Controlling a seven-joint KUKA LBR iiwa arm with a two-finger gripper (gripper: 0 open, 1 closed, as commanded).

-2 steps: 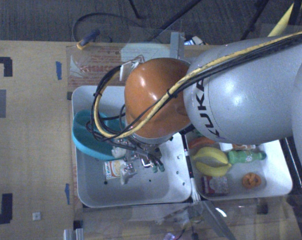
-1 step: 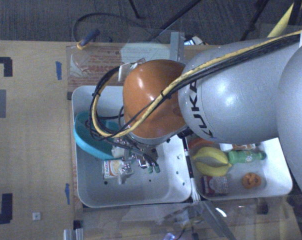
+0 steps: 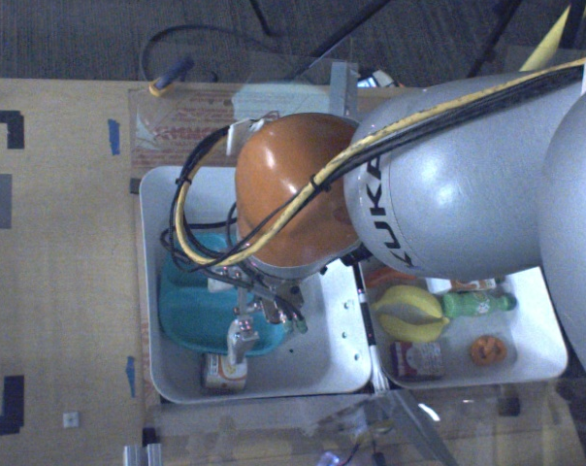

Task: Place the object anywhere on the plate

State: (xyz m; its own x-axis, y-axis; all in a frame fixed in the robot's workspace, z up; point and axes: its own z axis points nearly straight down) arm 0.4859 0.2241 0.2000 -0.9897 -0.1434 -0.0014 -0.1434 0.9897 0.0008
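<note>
End effector (image 3: 241, 336) down over left bin (image 3: 317, 372), at edge of teal plate (image 3: 191, 309); finger state unclear. Small carton-like object (image 3: 223, 372) just beside plate's near rim, on bin floor. Right bin (image 3: 545, 357): banana (image 3: 409, 314), green bottle (image 3: 477, 303), small orange item (image 3: 487, 349).

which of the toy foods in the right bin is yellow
The banana, lying at that bin's left end. The bottle beside it is green and the small round thing is orange.

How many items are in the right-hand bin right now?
4 visible: a yellow banana, a green bottle, a small orange object and a red packet. The arm may hide others.
</note>
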